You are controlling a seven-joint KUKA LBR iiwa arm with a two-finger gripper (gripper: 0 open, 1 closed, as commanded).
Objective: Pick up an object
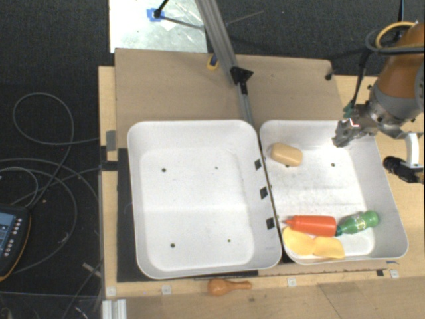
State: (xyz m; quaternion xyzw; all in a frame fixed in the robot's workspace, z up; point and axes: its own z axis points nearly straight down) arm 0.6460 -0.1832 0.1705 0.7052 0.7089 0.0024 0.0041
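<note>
The grey two-finger gripper [345, 137] hangs over the upper right part of the shallow white right bin [392, 234], and the view does not let me tell how it stands or whether it has anything, though nothing is visible in it. All the candidates to pick lie in this bin, probably because the arm reaches it easily: a beige rounded soap-like block [286, 154] near the upper left, close to the gripper, and at the front edge an orange plastic carrot [313, 224], a green toy bottle [358, 222] and a yellow banana-like piece [311, 246] touching one another. The shallow white left bin [143, 135] sits beside it, a small tan pear-shaped toy [226, 286] lies on the bench in front of the bins, and no label or writing is readable.
</note>
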